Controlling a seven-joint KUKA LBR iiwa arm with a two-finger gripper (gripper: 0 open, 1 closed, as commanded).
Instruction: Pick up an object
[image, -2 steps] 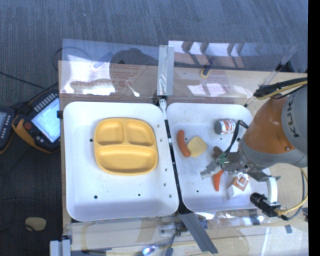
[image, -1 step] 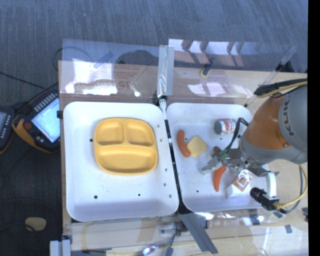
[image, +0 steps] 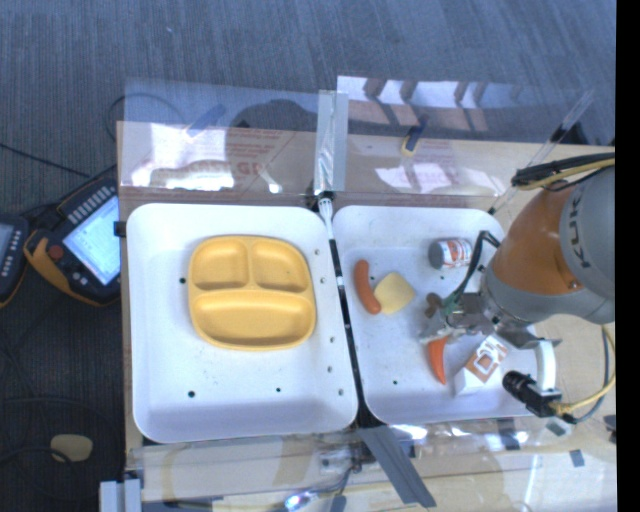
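- Carrot (image: 437, 360): small orange piece, lying in the right bin (image: 400, 395) towards its near-right part, directly under the gripper (image: 447, 318). I judge it a light, stiff toy with a smooth, possibly slippery skin; I would take it across its narrow width, near the middle.
- Carton (image: 479, 364): small white box with an orange mark, just beside the carrot on its right, apparently touching it. Probably light and stiff; its closeness crowds a grasp on that side.
- Gripper: low over the carrot's upper end. I cannot tell whether its fingers are spread or pressed together, nor whether they touch anything; the parts blur into dark clutter.
- Yellow block (image: 394, 292) and sausage (image: 366, 286): side by side, left of the gripper, apart from it.
- Can (image: 452, 252): on its side near the bin's far edge, partly cut off by the arm (image: 545, 262).
- Left bin (image: 160, 390): bears a yellow divided plate (image: 252, 291).
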